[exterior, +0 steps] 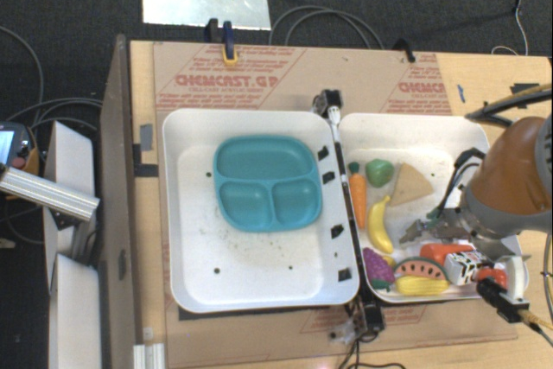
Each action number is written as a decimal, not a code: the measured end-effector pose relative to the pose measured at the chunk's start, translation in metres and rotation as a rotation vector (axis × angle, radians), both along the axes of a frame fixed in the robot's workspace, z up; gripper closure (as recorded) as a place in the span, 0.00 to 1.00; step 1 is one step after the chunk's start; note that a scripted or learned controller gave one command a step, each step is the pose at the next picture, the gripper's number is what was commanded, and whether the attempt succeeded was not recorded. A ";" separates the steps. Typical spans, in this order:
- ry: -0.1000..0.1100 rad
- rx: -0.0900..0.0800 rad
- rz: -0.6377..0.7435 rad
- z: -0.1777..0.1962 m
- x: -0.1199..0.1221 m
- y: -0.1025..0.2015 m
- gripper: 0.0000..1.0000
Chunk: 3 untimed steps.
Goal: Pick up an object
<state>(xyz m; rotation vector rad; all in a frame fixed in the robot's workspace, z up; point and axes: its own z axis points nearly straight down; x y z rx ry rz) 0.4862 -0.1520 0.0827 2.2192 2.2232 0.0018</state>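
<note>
The right bin (432, 134) holds several toy foods: an orange carrot (358, 199), a green piece (378, 172), a tan wedge (411, 183), a yellow banana (378, 223), purple grapes (377, 265), a watermelon slice (415, 270), a yellow piece (423, 287) and a red piece (445, 253). My gripper (419, 229) hangs low over this bin, just right of the banana and below the tan wedge. It points left, close above the red piece. Nothing is visibly held in it.
A teal divided plate (266, 183) lies in the left bin (177, 212). A black-and-white item (464, 266) sits at the right bin's front right corner under the arm. Black clips line the wall between the bins. Cables run behind the bench.
</note>
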 end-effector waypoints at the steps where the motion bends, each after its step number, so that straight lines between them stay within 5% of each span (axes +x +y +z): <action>1: -0.006 -0.001 0.007 0.053 0.033 0.041 0.00; 2: 0.000 -0.001 -0.003 0.000 0.048 -0.027 0.00; 3: 0.006 0.020 0.011 0.002 0.090 -0.043 0.00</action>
